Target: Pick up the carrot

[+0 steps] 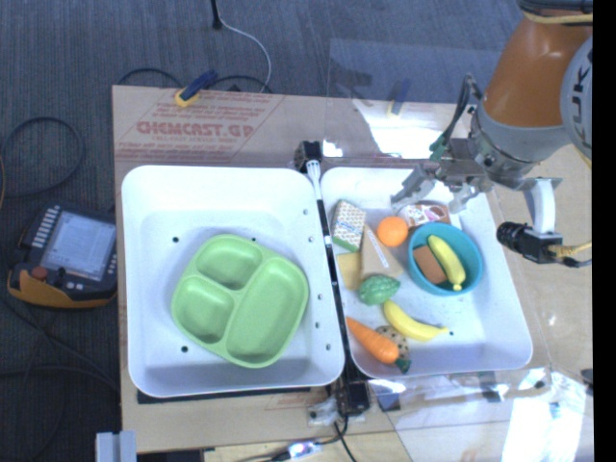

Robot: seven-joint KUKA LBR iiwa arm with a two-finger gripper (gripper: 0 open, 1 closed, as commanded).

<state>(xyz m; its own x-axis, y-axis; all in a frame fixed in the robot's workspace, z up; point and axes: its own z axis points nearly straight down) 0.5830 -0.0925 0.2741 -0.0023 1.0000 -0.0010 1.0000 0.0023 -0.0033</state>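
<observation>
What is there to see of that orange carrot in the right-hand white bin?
The orange carrot is a small toy, probably plastic, with a smooth tapered orange body and a dark green leafy stub at its thicker end. It lies flat in the near corner of the right white bin, pointed tip toward the divider between the bins, green end toward the yellow banana, which it seems to touch or nearly touch. Nothing grips it; the gripper is at the bin's far side.

carrot [372,340] near right bin [500,340] front edge, green tray [241,301] left

Robotics lab: teach pendant [60,258], cabled bench [192,128].
</observation>
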